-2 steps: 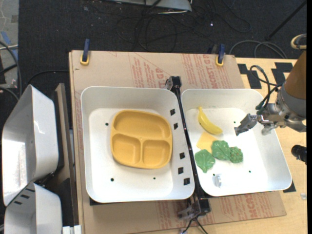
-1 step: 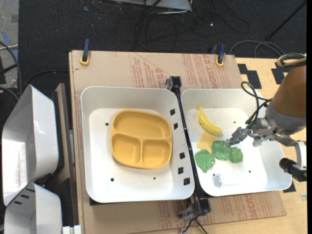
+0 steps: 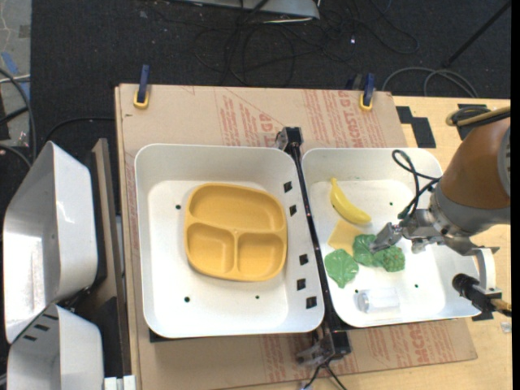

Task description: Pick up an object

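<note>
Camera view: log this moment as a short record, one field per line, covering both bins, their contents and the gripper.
left bin: holds a yellow divided tray
right bin: holds a banana, a yellow wedge, two green leafy pieces and a small clear item
gripper: low over the right-hand green piece; grasp not confirmed
arm: reaches in from the right
bench: brown board under both bins

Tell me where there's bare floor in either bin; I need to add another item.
Left bin: bare strips ring the yellow tray, widest along its near edge. Right bin: free at the far right corner, beyond the banana. Its near left is crowded with green pieces, a clear cup and the gripper.
</note>
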{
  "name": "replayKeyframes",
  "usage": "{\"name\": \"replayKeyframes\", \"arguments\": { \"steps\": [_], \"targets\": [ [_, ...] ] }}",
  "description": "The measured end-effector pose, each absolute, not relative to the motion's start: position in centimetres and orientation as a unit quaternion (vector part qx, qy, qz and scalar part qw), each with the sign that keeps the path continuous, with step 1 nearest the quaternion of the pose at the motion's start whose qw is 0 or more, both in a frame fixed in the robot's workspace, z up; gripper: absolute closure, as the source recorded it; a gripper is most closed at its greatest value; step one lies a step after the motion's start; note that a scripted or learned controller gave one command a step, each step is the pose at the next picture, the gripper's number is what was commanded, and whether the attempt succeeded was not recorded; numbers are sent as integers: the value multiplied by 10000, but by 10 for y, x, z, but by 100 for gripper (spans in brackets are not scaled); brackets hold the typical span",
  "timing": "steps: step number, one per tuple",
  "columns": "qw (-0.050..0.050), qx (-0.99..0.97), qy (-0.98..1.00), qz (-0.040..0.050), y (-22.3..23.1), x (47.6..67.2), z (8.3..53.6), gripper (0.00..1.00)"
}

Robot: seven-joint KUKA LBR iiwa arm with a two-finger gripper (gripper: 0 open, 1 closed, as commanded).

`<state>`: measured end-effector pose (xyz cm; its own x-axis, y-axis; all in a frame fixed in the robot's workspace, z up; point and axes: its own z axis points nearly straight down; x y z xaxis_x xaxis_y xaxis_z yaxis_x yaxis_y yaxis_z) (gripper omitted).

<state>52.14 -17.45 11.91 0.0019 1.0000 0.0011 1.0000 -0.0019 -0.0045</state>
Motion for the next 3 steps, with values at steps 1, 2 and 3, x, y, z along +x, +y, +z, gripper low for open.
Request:
{"name": "replayKeyframes", "arguments": {
  "steps": [1,2,3],
  "targets": [
    [6,-7080,-7062,-7,-174,522,92,0],
    [-42,-7082,-7060,-25,-175,525,107,100],
    [-13,-7066,-7076,-5,-177,523,149,100]
  ]
}}
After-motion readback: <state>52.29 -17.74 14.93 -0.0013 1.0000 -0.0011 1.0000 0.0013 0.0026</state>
